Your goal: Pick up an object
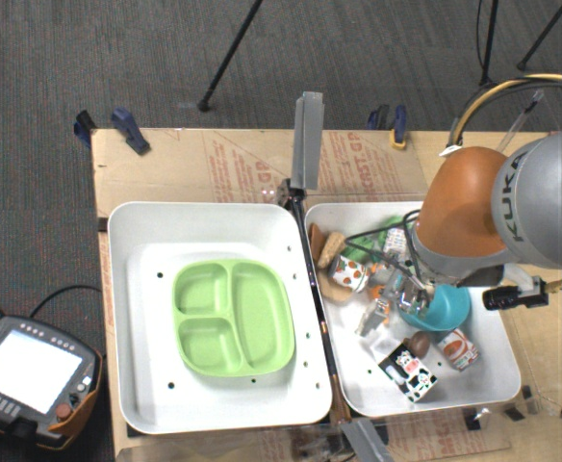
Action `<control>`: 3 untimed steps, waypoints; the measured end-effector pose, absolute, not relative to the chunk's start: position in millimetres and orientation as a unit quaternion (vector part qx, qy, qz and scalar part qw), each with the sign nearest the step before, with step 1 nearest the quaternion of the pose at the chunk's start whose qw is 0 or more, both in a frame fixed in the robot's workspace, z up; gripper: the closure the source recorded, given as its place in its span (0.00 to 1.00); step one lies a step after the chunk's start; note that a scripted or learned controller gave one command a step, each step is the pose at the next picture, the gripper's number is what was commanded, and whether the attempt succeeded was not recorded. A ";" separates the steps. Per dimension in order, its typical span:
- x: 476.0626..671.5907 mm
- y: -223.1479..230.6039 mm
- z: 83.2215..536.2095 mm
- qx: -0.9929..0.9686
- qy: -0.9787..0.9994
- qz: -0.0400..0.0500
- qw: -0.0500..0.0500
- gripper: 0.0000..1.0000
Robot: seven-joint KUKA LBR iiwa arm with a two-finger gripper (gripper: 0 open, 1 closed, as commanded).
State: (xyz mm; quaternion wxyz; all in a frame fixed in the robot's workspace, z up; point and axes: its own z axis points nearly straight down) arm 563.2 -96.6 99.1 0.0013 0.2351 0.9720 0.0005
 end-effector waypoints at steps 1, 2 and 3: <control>634.4 -82.1 88.7 0.253 0.967 0.000 -0.003 0.00; 549.6 -92.0 86.6 0.271 0.963 0.000 -0.002 0.00; 632.8 -84.4 86.4 0.242 0.970 -0.001 -0.002 0.00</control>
